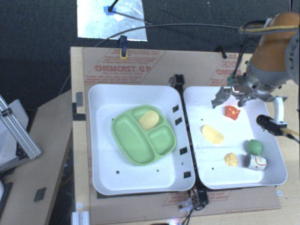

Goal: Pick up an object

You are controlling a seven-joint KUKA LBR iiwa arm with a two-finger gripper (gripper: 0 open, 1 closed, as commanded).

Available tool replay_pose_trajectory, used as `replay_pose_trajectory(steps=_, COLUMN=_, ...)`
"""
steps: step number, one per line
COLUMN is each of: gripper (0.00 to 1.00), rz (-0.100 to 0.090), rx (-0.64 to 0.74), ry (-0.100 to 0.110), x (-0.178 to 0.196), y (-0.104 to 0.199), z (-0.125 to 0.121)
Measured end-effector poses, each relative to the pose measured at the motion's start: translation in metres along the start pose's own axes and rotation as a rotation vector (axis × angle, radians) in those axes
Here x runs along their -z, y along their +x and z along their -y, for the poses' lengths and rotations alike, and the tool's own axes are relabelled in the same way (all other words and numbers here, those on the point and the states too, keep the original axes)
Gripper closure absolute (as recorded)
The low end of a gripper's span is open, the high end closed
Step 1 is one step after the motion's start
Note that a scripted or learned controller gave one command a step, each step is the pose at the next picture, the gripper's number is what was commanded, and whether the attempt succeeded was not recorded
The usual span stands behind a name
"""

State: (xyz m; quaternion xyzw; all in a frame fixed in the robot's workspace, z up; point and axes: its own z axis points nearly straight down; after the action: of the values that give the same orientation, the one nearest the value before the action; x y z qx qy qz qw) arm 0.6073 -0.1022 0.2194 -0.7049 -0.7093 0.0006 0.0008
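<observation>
On the left of the worktop (140, 67) sits the left bin (101, 125). It holds a green divided plate (140, 142), and a pale yellow rounded piece (149, 119) lies in the plate's upper small compartment; the long compartment and the lower small one look bare.

The right bin (272, 172) holds the loose things. Going rightward: a flat yellow piece (213, 134) near the bin's middle, a small yellow lumpy object (230, 159) below it, a red object (232, 112) toward the far side, then a green ball (254, 146) touching or just above a small white can (255, 162) lying on its side near the right wall.

The gripper (230, 95) hangs over the far part of the right bin with its dark fingers spread apart and nothing between them. It sits just above and left of the red object, which I judge to be the likeliest target, though any piece in the bin would satisfy the task.

To do this step well, the arm should centre the spread fingers over the red object before descending, so one finger lands on each side instead of on top. The piece looks small and low, so the descent should go nearly to the bin floor. The yellow piece is near enough that a skewed approach could nudge it. The jaws should close only once the object is between them, then lift straight up.
</observation>
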Motion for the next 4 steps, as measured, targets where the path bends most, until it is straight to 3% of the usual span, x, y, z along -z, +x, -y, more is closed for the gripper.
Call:
replay_pose_trajectory(steps=2, gripper=0.00, rz=-0.001, rx=-0.005, ry=0.001, x=-0.124, y=0.001, z=-0.005)
replay_pose_trajectory(steps=3, gripper=1.00, rz=0.001, rx=-0.006, ry=-0.006, x=-0.110, y=0.001, z=-0.007)
replay_pose_trajectory(steps=4, gripper=1.00, rz=0.001, rx=-0.002, ry=-0.008, x=-0.061, y=0.008, z=-0.003)
